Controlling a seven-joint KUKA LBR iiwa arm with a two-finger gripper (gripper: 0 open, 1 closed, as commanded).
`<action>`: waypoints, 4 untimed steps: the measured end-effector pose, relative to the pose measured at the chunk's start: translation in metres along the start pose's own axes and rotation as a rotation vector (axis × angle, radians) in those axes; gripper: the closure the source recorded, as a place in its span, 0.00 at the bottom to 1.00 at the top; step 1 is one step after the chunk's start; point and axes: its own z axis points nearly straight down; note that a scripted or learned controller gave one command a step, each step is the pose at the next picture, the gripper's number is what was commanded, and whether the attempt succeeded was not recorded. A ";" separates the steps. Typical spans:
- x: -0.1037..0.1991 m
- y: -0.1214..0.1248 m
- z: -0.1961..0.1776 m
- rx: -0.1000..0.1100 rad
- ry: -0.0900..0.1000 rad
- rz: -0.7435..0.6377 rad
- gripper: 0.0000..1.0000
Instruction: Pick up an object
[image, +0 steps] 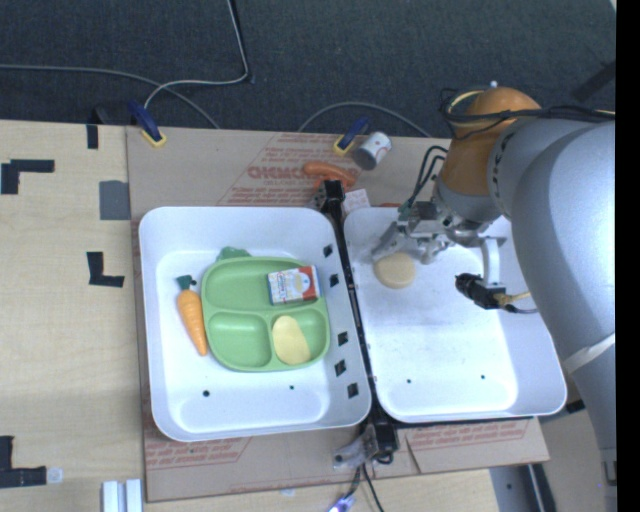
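We count two white bins on the surface. The left bin (160, 300) holds one green divided tray (240, 290), one small carton (292, 286) and one yellow piece (291, 341) on it, plus one carrot (192, 318) touching its left edge. The right bin (450, 390) holds one pale round object (396, 271). The pincer (412, 246) sits just above that object; whether it is apart or together, we cannot tell.

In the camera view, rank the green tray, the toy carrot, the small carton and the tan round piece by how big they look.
1. green tray, clearly largest.
2. toy carrot, longest of the rest but thin.
3. small carton and tan round piece: look about alike, so no ranking.
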 end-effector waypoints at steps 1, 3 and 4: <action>0.000 0.000 -0.010 0.000 -0.002 -0.001 1.00; 0.057 -0.040 -0.098 0.003 0.004 -0.001 0.00; 0.026 -0.097 -0.048 0.006 0.003 0.002 0.00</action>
